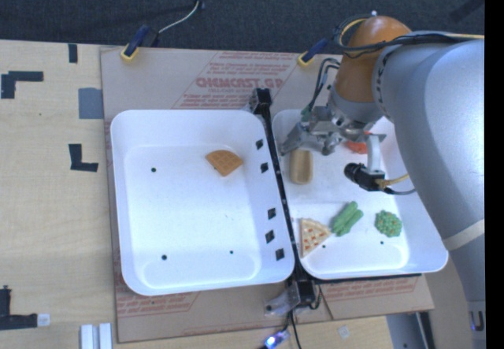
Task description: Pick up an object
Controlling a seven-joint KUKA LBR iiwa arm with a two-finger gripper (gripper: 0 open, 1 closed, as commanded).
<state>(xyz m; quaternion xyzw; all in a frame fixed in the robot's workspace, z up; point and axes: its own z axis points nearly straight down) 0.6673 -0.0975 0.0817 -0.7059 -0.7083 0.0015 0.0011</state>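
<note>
Nearest the camera, at the bottom edge of the bench, a black clamp (293,296) sits where the two white bins meet. Just above it, in the right bin (417,265), a triangular pizza-slice toy (312,235) lies against the divider between the bins. Beside it to the right is a green pea-pod toy (346,218), tilted, and further right a small green broccoli-like toy (387,223). All three lie apart from one another on the bin floor.

The left bin (134,261) holds one thing: an orange-brown waffle-like piece (224,161) in its upper half, well apart from the walls.

Further back in the right bin, a tan bread-roll-shaped toy (300,167) stands close to the divider. The gripper (313,139) is directly above it, reaching in from the right on the grey arm (433,127) with its orange band (364,64). The metal fingers splay over the top of the tan toy; from this angle it is not clear whether they are spread or closed, nor whether they grip the toy. A small red-orange object (358,146) is partly hidden behind the gripper. The arm's bulk covers the right bin's far right corner.

Beyond the bins lies a cardboard sheet (228,79) with red printing, pinned by blue and yellow clamps (135,43), then dark floor.
</note>
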